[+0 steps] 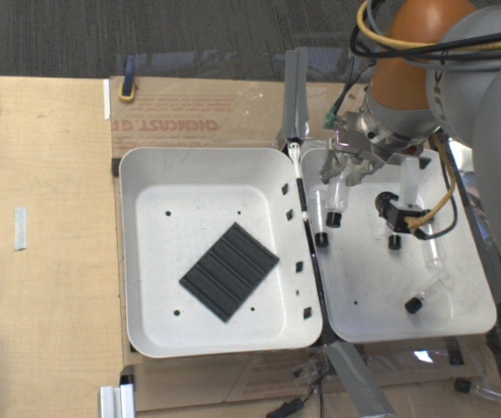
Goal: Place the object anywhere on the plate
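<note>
Hovering over the right bin [459, 320], the gripper [327, 227] hangs with its jaws apart and nothing between them. The black ribbed plate [229, 271] lies flat in the left bin [145, 320], well off to the jaws' left, bare on top. No object to be placed is identifiable, so the task looks barely begun. The cardboard sheet [189, 120] behind the bins bears red print, reversed and not surely readable.
</note>
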Motion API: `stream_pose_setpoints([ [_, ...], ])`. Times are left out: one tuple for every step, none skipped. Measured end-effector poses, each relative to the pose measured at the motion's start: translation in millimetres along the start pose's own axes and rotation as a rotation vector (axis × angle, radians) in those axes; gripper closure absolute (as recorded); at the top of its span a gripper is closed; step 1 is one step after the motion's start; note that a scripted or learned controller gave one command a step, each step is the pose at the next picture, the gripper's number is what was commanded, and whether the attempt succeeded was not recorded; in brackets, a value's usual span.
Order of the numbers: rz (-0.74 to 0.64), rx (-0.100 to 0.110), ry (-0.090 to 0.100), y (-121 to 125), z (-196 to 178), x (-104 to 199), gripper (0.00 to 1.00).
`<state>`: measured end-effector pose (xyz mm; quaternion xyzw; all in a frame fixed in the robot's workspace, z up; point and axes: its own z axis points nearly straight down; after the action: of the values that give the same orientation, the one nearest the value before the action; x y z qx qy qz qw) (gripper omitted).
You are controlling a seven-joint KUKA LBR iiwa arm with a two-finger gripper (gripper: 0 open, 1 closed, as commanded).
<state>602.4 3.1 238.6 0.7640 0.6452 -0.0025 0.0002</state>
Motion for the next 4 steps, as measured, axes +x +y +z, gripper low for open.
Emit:
stream_pose_setpoints([
  [-0.233, 0.001, 0.001, -42.9, 48.7, 28.7, 1.00],
  [-0.566, 0.000, 0.002, -98.2, 48.6, 7.6, 1.00],
  [-0.560, 0.000, 0.002, -12.0, 48.2, 52.1, 1.00],
  [-0.656, -0.002, 0.002, -48.6, 48.1, 21.9, 1.00],
])
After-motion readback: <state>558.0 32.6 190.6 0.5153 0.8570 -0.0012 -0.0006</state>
